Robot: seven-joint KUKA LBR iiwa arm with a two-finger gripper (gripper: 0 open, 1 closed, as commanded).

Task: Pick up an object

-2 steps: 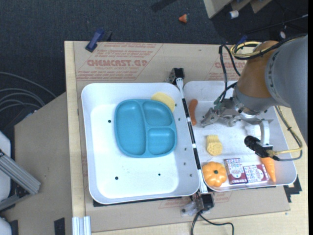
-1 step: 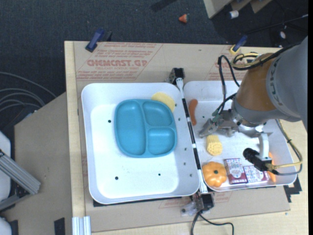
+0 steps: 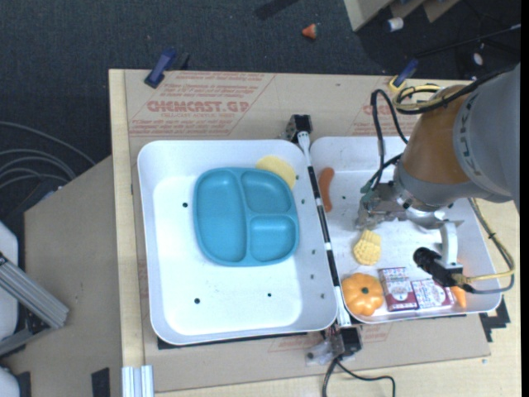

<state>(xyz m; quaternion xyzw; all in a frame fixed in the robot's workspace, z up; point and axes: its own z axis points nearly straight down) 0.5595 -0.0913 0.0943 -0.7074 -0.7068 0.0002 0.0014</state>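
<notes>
Nearest to my camera, an orange pumpkin (image 3: 364, 294) is sitting at the front edge of the right bin (image 3: 347, 154), below and a little left of the pincer (image 3: 374, 213). Just to its right a small printed box (image 3: 407, 289) is lying flat, well below the pincer. I am seeing the pincer hanging low over the right bin, its metal tip pointing down at a yellow corn piece (image 3: 367, 246) that is lying just beneath it; I cannot tell whether they are touching, and I cannot tell how wide it is standing. I am seeing nothing gripped in it. Up and to the left of the pincer, an orange carrot-like stick (image 3: 325, 188) is lying along the bin's left wall. Further left, past the divider, the left bin (image 3: 165, 246) is carrying a blue divided plate (image 3: 245, 215), with a pale yellow round item (image 3: 278, 168) touching its upper right corner. Both bins are resting on the desk (image 3: 198, 98).
</notes>
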